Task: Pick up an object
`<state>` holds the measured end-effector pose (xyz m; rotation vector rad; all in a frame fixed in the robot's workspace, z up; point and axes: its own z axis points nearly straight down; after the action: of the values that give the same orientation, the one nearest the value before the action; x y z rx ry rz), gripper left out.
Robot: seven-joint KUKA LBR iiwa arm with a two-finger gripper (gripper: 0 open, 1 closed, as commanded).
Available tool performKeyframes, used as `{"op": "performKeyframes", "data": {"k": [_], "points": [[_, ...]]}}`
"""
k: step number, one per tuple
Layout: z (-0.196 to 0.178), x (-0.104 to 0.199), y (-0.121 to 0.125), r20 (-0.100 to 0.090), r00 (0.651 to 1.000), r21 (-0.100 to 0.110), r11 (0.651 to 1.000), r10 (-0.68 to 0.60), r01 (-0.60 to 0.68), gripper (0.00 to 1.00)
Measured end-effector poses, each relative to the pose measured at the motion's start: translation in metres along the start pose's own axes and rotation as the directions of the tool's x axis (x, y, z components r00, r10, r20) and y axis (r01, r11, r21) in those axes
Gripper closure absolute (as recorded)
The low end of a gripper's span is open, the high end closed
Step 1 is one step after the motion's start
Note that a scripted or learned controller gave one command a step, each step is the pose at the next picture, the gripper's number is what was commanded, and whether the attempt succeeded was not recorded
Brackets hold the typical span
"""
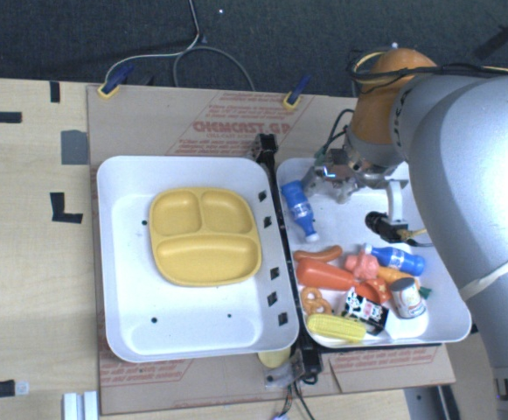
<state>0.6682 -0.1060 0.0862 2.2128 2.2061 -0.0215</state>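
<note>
The grey arm reaches in from the right, gripper lowered.

The grey arm with its orange band covers the far right corner of the right shallow white bin and runs off the picture's right edge. The claw beneath the wrist is too cluttered to read. A small yellow object is half-hidden under the left white bin's near rim.

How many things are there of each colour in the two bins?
Yellow: 2, the divided plate and the corn
Blue: 2, both bottles
Orange: 1, the carrot
Pink: 1, a toy
Total: 6, leaving out a few small mixed-colour bits.
</note>
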Motion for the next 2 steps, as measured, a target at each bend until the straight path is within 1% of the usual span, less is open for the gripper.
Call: {"op": "performKeyframes", "data": {"k": [1,2], "points": [[-0.016,0.020,-0.003,-0.021,1.000,0.008,1.000,-0.003,0.003,0.00],[0.001,-0.051,-0.070,-0.020,1.000,-0.001,1.000,0.003,-0.003,0.00]]}}
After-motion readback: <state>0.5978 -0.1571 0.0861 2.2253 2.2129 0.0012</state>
